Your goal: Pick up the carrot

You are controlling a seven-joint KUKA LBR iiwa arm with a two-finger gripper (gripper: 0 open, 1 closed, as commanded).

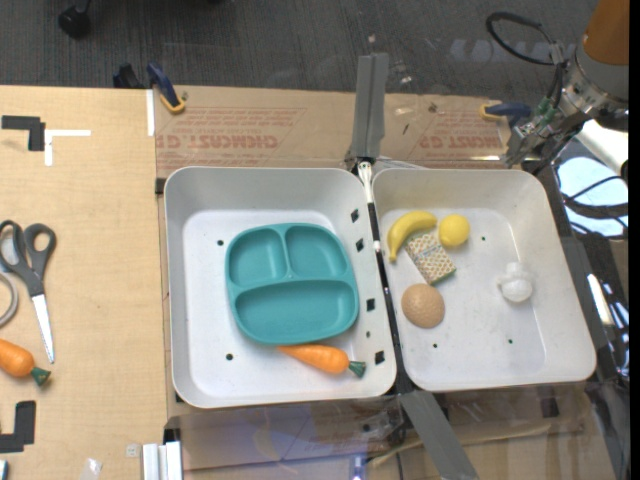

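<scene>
We count two white bins: the left bin point(190, 298) and the right bin point(560, 298). We see two carrots, one carrot in the left bin point(318, 358) and a second carrot out on the bench point(18, 360). There is one teal plate point(291, 282) with three sections. In the right bin we count one banana point(408, 230), one lemon point(454, 230), one brown egg point(423, 305), one patterned block point(432, 259) and one small white lump point(516, 286). One pair of scissors point(30, 273) lies on the bench.
</scene>
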